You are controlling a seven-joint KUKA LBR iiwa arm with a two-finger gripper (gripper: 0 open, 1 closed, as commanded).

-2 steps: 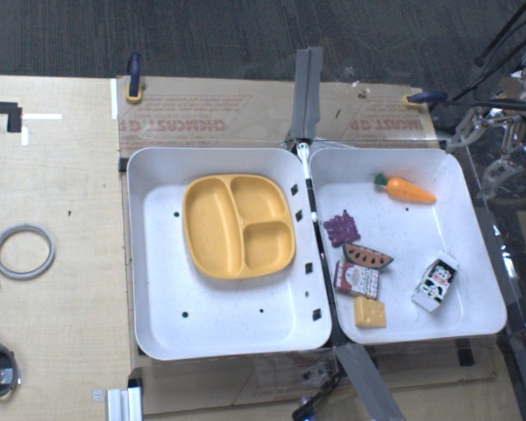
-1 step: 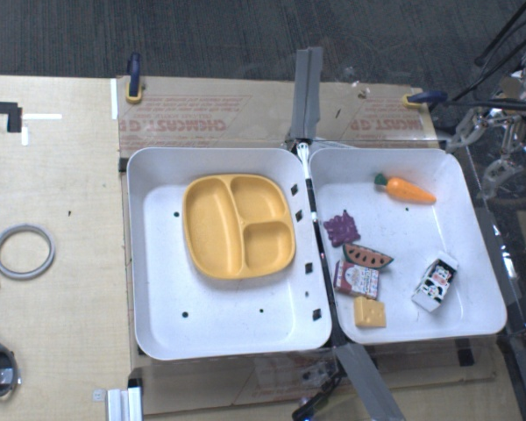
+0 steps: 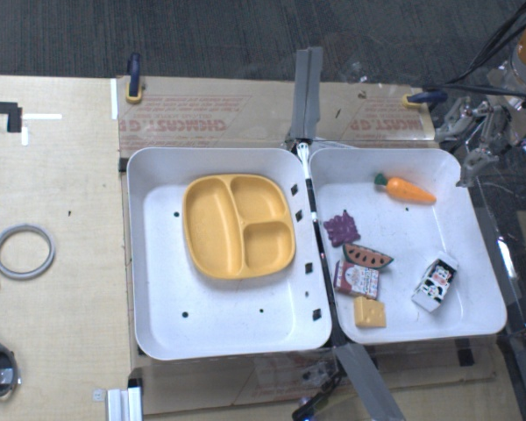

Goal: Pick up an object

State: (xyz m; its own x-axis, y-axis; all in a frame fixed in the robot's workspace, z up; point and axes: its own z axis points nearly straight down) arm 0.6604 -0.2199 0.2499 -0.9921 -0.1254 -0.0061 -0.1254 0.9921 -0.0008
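White plastic made up both shallow bins on the bench, and every loose thing worth grasping lay in the right bin [image 3: 473, 235]. An orange toy carrot with a green top [image 3: 405, 190] sat near its far wall. A ragged purple piece, perhaps toy grapes [image 3: 341, 228], lay close to the divider between the bins. Just in front of it were a watermelon-slice toy [image 3: 368, 255] and a small red-and-white packet [image 3: 357, 279], the two touching or nearly so. A yellow cheese-like block [image 3: 369, 312] rested near the front wall, and a black-and-white cow-patterned little carton [image 3: 434, 285] lay tilted towards the right side, apart from the rest. The left bin [image 3: 149, 305] held a yellow three-compartment plastic plate [image 3: 239, 226], flat and with nothing in its compartments. The gripper [image 3: 484, 139] appeared as a tangle of grey metal and cables beyond the far right corner of the right bin, above the bench edge and not over any object; whether it was spread or pressed together I could not tell, and nothing could be seen carried in it. Judged from this, the pick was not yet begun: no object was lifted or gripped, so the whole job was left — choosing one piece, coming down over it, closing on it and raising it. The carrot lay nearest the gripper and stood free of its neighbours.
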